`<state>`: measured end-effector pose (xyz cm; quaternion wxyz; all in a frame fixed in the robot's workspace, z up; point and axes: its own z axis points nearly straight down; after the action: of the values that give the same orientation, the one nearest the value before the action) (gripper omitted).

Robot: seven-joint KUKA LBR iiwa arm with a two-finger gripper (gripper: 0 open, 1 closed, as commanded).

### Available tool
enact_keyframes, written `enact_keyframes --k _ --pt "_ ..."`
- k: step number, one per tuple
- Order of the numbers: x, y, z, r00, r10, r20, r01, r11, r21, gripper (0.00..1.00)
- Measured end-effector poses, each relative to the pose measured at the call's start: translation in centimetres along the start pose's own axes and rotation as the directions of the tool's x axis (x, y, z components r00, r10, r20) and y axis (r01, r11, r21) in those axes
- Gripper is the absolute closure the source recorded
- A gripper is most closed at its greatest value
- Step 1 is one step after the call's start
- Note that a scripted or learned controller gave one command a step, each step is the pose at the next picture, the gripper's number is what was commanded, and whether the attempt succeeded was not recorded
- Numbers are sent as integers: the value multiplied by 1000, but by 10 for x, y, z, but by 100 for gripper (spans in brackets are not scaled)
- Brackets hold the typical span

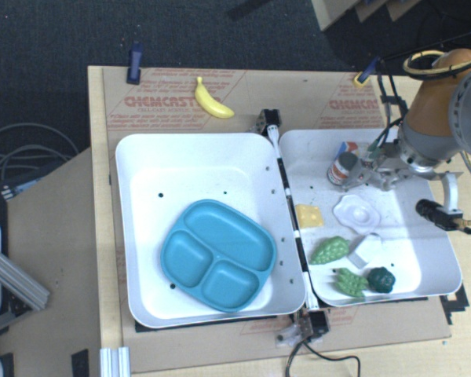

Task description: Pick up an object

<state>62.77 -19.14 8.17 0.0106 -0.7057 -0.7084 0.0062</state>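
In the right bin (432, 277) several small things lie loose: a small can (344, 167) with a red and blue label stands near the far left corner, just beside the claw (377, 173), which hangs low over the far part of that bin at the end of the grey arm (439, 124) with its orange band. Whether the claw is clenched or released I cannot tell, and nothing shows between its tips. Nearer the camera from the can lies a clear plastic lid-like piece (355, 212), and to its left, close to the bin's left wall, a pale yellow block (308, 215). Further toward the near edge sit a leafy green toy (330, 250), a small grey flat piece (359, 254) just beside it, a second green leafy piece (350, 283), and a dark green round thing (381, 280) touching or nearly touching that second piece. The left bin (141, 171) holds a blue tray with three compartments (218, 254), lying flat in the near half. Both bins rest side by side on the table (102, 210), and on the table beyond the left bin's far edge lies a yellow banana (212, 101), well apart from the claw.
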Motion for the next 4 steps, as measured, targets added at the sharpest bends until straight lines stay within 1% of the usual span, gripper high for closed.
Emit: enact_keyframes --k 1,2,4 --pt "53 32 -1 1000 -3 -7 3 1000 20 0" --pt "34 32 -1 1000 0 -4 0 1000 16 0" --pt "22 32 -1 1000 0 -3 0 1000 14 0"
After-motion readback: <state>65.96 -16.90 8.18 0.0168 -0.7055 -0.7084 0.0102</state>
